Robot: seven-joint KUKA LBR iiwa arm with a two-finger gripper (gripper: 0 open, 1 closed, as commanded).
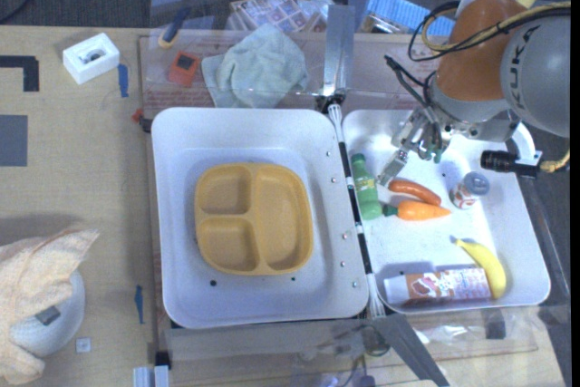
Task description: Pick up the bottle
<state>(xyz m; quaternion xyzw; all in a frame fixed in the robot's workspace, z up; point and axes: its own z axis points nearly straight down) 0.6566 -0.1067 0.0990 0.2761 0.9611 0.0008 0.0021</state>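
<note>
Camera view: gripper [405, 157] blurred above right bin [535, 260], near bottle [365, 187].

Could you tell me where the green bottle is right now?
The green bottle lies in the right bin, against its left wall, just left of the carrot.

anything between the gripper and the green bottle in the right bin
No. In the camera view the gripper hangs just right of the green bottle, with bare white bin floor between them. The carrot lies lower, off that line.
</note>
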